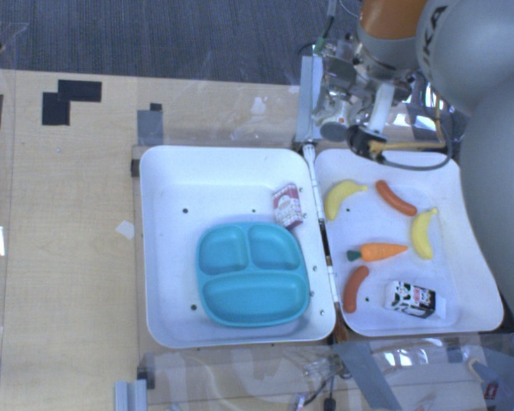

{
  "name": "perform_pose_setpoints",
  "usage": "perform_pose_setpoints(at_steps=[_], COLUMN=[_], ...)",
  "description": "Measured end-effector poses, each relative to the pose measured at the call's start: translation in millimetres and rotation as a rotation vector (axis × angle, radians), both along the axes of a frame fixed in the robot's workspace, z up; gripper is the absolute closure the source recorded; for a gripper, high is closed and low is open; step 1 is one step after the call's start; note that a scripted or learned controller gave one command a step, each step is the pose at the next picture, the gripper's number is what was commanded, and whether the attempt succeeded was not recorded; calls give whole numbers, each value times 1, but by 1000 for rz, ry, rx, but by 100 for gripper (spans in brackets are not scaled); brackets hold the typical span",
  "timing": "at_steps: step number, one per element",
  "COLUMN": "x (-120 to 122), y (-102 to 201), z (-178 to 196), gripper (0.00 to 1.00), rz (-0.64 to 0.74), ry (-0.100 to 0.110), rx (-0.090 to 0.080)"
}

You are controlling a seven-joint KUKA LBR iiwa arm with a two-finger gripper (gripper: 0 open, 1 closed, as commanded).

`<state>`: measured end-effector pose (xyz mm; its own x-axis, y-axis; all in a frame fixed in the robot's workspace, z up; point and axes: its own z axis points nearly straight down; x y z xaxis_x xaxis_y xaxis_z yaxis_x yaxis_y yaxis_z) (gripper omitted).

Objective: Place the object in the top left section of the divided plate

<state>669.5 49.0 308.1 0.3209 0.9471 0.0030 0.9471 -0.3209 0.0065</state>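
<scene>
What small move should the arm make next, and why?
Probably lower the tool toward the yellow toy banana beside the bin divider, the nearest item below it. The blue divided plastic plate holds no object in its top left section yet.

We ran one cam, fixed above the bench (68, 229) & looking down at a slant. The far side sat at the top of frame, w/ a strip of dark floor (154, 15) beyond the bench edge. Both white bins fell inside the frame: the left bin (167, 229) approx. centre, the right bin (463, 264) toward the right edge. The arm (488, 58) sat at top right & looked large, being nearer the lens; it covered part of that bin's right rim. Range was mid. We could make out the sections of the blue divided plate (253, 272), but small print was too fine to read.
</scene>
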Motion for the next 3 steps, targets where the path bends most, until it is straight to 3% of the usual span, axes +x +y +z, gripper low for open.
perform_pose_setpoints(at_steps=[1, 2, 3], x=[0, -1, -43], y=[0, -54, -56], z=[-1, -94, -120], gripper=[0, 0, 0], rz=[1, 5, 78], ry=[1, 6, 4], rx=[-1, -1, -1])
